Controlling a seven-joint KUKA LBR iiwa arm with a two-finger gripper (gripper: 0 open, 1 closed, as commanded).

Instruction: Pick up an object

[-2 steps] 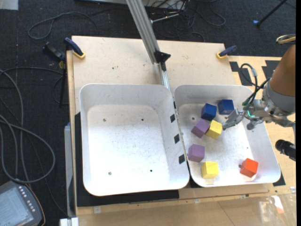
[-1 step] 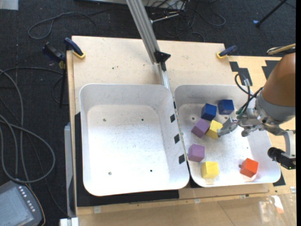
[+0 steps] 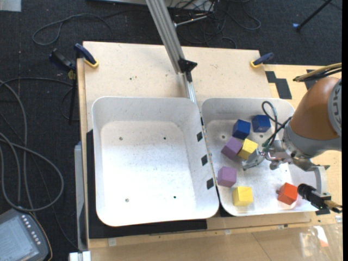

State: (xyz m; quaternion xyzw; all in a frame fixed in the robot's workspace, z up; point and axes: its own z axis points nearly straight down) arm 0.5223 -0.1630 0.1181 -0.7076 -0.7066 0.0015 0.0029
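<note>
Several small blocks lie in the right bin (image 3: pixel 283 109). Two blue blocks (image 3: pixel 242 128) (image 3: pixel 261 123) sit toward the back. A purple block (image 3: pixel 232 147) and a yellow block (image 3: pixel 249 146) rest side by side in the middle. Another purple block (image 3: pixel 227 175) and a second yellow block (image 3: pixel 242 195) lie nearer the front, and an orange block (image 3: pixel 287 193) sits at the front right. My gripper (image 3: pixel 253 160) is low in the bin, just in front of and touching or nearly touching the middle yellow block. The arm (image 3: pixel 318 116) hides the bin's right side.
The left bin (image 3: pixel 109 110) stands beside the right one, divided by their shared rims (image 3: pixel 202 145). A slanted metal pole (image 3: pixel 166 29) rises from behind the bins. Clamps (image 3: pixel 87 56) (image 3: pixel 262 60) sit on the bench's back corners.
</note>
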